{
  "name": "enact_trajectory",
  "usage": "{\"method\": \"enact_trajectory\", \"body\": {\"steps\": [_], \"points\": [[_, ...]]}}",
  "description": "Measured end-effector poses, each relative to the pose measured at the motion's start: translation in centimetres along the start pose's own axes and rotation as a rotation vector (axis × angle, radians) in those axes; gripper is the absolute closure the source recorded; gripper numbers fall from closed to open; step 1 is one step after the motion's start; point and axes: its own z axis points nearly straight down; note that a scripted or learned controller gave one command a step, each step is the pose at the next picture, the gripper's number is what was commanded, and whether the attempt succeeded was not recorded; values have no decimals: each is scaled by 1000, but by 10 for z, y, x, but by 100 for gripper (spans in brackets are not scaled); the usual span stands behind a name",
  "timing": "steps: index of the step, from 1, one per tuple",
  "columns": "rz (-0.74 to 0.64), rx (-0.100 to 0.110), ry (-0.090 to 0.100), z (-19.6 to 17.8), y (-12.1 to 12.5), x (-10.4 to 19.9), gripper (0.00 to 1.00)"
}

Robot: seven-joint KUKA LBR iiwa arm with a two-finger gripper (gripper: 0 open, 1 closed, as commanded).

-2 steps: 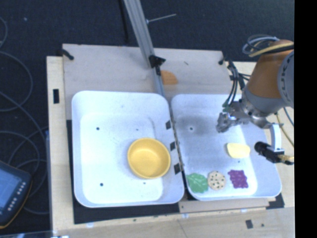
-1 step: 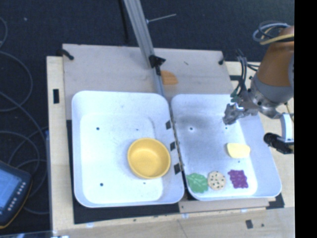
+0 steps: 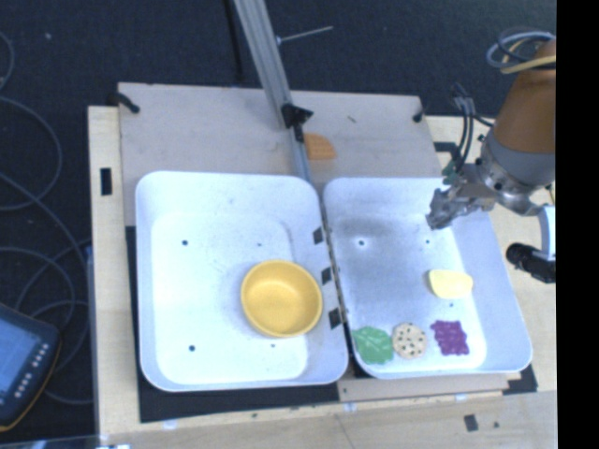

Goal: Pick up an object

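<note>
Looking down at the desk (image 3: 215, 129), I see my end effector (image 3: 442, 211) at the upper right of the frame, over the top edge of the right bin (image 3: 374, 213). I cannot tell how it is set from here, because it is small and dark. I see nothing in it.

My things to pick are low in the right bin. A yellow piece (image 3: 450, 283) sits below the end effector, near the right wall. Along the bottom edge sit a green piece (image 3: 373, 344), a cookie (image 3: 408, 340) and a purple piece (image 3: 450, 337), all in a row and close together. A yellow bowl (image 3: 281, 297) sits in the left bin (image 3: 178, 213), well apart from the arm.

What could go wrong? I think the three small things are so close that going for one may push the next (the green one and the cookie look like they touch). They also look flat, so I think the end effector might slide over them. The yellow piece is near the wall, so I might bump the bin there. The bowl's wide, round rim could slip free.
</note>
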Motion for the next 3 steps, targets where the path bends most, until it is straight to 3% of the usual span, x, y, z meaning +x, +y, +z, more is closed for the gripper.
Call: {"method": "enact_trajectory", "body": {"steps": [3], "points": [[-4, 3, 3, -20, -39, 143, 100]]}}
